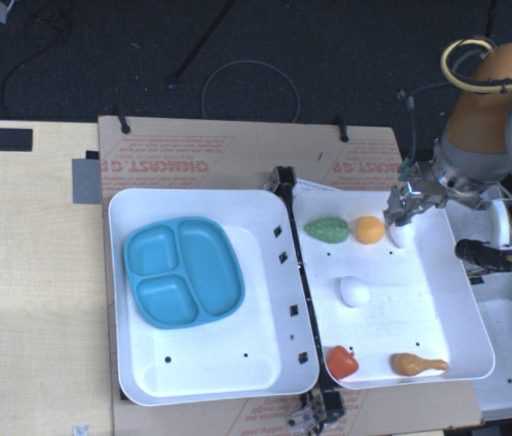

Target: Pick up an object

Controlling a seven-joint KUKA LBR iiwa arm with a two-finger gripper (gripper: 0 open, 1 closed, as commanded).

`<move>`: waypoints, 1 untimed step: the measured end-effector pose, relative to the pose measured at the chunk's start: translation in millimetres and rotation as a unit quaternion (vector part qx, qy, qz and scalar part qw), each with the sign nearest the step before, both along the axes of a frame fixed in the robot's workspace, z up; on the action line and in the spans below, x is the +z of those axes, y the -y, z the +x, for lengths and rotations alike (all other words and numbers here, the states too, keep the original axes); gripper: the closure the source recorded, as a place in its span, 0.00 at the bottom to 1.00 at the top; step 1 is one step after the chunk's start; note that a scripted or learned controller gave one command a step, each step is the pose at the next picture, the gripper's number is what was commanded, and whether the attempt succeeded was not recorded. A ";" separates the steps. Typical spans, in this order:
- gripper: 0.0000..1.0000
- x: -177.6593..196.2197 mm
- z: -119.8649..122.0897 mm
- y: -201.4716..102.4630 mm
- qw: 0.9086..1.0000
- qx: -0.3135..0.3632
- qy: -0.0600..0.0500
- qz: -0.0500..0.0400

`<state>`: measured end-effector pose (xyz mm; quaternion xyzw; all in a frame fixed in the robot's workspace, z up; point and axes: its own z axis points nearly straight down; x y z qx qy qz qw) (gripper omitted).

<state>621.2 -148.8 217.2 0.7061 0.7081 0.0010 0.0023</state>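
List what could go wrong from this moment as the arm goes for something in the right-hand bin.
1. The gripper hangs near the right bin's back wall, beside the orange ball; a descent here may nudge the ball away rather than grasp it.
2. The green item lies close to the ball, so the fingers might bump both.
3. The white egg-like object blends with the bin floor and looks rounded, so it may slip away.

Left bin (138, 371) holds a blue divided plate (183, 271). Cardboard sheet (211, 157) under both bins, on a light wood tabletop (29, 289).
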 end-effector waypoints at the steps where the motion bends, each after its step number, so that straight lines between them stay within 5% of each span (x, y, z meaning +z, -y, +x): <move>1: 1.00 32.2 0.3 1.0 1.000 -0.001 -0.002 0.001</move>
